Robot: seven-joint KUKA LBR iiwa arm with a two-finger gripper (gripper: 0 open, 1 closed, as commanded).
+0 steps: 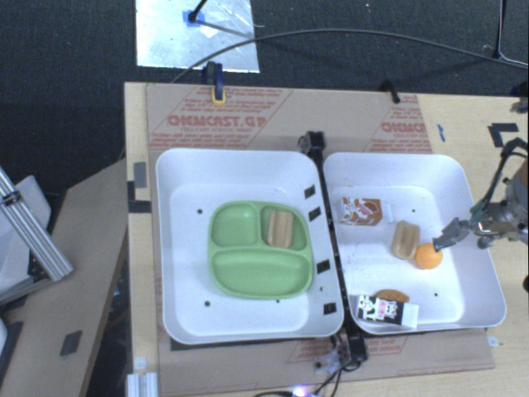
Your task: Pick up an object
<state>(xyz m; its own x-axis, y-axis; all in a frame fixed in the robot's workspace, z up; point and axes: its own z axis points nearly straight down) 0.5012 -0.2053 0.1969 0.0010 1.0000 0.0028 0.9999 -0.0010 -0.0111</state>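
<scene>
Gripper (453, 236) beside right bin's (463, 308) orange (427, 256)

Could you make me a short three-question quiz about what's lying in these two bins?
1. True or false: the green plate lies in the left bin.
2. Which thing lies closest to the gripper? A) the orange ball B) the black and white carton C) the tan block on the plate
3. Fill in: the small brown and white packet lies in the ____ bin.

Key: 1 true; 2 A; 3 right, the right bin.
</scene>
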